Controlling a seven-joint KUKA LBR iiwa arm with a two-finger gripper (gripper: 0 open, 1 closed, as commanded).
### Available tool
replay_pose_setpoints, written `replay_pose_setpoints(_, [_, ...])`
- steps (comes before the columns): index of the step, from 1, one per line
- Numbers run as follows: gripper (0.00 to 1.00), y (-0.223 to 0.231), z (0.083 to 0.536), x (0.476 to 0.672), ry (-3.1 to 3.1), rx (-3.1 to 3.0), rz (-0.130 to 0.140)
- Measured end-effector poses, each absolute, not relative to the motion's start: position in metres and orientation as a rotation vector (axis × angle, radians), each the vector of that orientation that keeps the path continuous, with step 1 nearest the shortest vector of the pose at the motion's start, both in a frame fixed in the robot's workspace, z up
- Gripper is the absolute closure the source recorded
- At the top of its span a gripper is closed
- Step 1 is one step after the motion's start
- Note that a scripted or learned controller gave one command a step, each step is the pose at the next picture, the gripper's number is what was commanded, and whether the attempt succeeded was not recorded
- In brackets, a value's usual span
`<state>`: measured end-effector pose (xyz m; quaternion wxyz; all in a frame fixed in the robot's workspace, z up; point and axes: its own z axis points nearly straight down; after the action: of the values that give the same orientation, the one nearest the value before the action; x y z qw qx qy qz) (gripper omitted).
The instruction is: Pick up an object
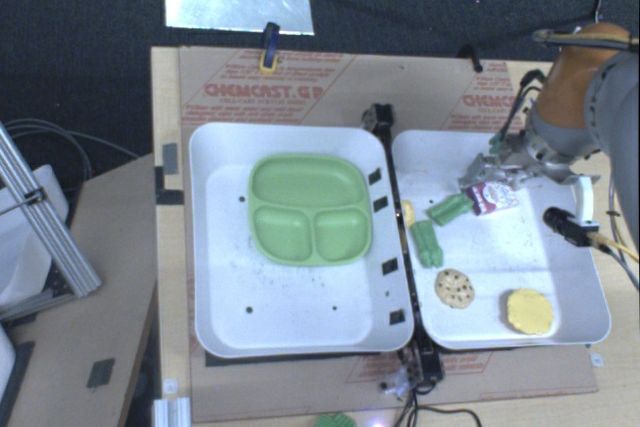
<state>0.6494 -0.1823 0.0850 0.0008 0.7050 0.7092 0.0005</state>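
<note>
The grey arm with its orange band reaches in from the right and its gripper sits low over the right-hand shallow white bin, right at the small dark-red and white packet lying near that bin's upper middle. Whether the jaws are apart or together I cannot tell; the metal at the tip is a blur against the wrist. The packet looks like the target, judging by how the tool is parked directly above its upper edge, but nothing shows it lifted; it seems to lie flat on the bin floor. Just left of it lies a green pickle-like piece, tilted, and below that a second green piece lying nearly upright along the bin's left side. Further down sit a round chocolate-chip cookie and, toward the lower right corner, a round yellow biscuit-like disc, well apart from the gripper. Over in the left-hand white bin rests a pale green plastic divided plate, three compartments, nothing in them. Both bins sit side by side on the cardboard-covered bench.
</note>
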Motion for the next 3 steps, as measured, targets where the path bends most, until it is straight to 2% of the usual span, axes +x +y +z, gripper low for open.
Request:
replay_pose_setpoints(1, [0.0, -0.17, 0.094, 0.646, 2.226, 2.213, 0.002])
replay_pose_setpoints(3, [0.0, -0.189, 0.091, 0.652, 2.22, 2.217, 0.003])
